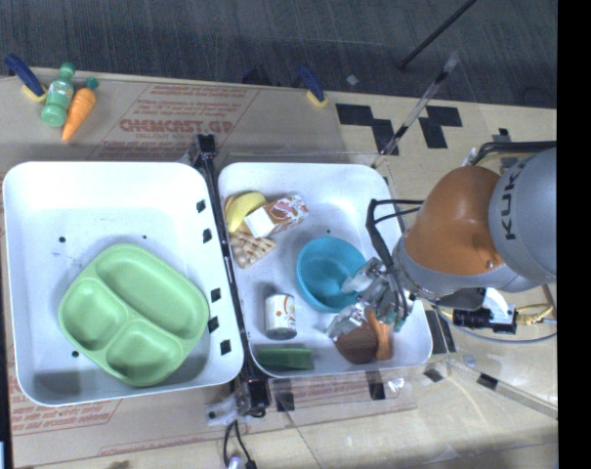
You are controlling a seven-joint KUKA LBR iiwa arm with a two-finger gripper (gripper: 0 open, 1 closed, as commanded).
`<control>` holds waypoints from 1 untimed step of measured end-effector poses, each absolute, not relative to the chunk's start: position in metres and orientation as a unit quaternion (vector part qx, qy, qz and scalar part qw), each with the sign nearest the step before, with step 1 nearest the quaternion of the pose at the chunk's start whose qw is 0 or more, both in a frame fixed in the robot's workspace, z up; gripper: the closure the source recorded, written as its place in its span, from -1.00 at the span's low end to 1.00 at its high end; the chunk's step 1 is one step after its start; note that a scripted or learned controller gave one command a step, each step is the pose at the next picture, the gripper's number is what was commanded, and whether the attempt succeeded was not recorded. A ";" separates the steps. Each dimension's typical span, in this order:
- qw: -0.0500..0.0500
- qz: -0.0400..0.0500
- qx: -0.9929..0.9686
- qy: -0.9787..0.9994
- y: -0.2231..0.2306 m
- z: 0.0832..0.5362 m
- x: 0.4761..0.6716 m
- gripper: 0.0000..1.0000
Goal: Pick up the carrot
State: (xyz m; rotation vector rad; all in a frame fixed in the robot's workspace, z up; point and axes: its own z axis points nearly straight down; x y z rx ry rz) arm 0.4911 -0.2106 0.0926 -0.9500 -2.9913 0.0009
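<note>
Where arm (490, 228) bends, wrist down, carrot (381, 335) below

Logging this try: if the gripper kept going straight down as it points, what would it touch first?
Probably the carrot lying against a brown item, right under the gripper; depth is unclear.

green tray (129, 313), blue bowl (326, 272), seemingly orange carrot (382, 336)

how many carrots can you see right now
2. One carrot lies on the cardboard outside the bins, at the upper left. Another carrot sits in the right bin's lower right corner, by the gripper.
</note>
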 end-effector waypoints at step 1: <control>0.000 0.000 -0.417 -0.909 -0.196 0.093 0.503 -1.00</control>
